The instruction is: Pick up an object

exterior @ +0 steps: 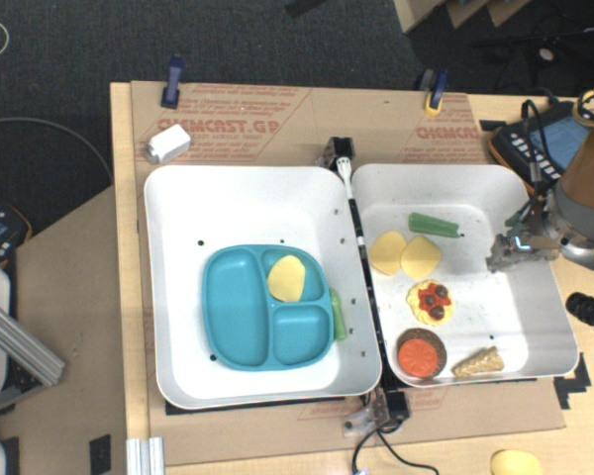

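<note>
The right bin holds several toy foods: a green stick, two pale yellow rounds, a small yellow disc with red toppings, a red-filled bowl and a tan wedge. My gripper hangs low over the bin's right side, to the right of the yellow rounds and apart from all the foods. Nothing shows in its grasp. In the left bin lies a teal divided tray with a yellow piece in its upper right compartment.
A green piece leans between the tray's right edge and the left bin's wall. A small white block sits on the cardboard beyond the left bin. Clamps hold the board's far edge. The arm and cables crowd the right edge.
</note>
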### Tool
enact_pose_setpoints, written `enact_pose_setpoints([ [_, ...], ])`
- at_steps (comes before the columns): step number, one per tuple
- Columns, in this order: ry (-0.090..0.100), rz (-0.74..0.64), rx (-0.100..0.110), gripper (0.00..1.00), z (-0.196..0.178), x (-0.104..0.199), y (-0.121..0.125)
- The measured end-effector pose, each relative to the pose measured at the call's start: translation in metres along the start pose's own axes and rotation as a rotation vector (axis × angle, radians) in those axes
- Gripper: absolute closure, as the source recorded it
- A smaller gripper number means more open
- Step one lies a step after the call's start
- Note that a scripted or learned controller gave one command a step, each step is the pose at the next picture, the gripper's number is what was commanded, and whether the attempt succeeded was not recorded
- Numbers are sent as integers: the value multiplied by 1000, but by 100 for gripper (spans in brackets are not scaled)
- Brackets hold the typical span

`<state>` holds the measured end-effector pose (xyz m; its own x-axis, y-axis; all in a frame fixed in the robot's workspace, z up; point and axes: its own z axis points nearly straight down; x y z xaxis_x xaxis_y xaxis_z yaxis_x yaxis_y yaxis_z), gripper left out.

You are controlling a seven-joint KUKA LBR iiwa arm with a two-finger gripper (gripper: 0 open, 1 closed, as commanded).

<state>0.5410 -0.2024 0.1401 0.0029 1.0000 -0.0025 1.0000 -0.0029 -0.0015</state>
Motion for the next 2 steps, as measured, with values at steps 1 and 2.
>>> enact_pose_setpoints([
  [1, 1, -12, -20, 100, -139, 73, 30],
  [2, 9, -11, 11, 100, -47, 165, -19],
])
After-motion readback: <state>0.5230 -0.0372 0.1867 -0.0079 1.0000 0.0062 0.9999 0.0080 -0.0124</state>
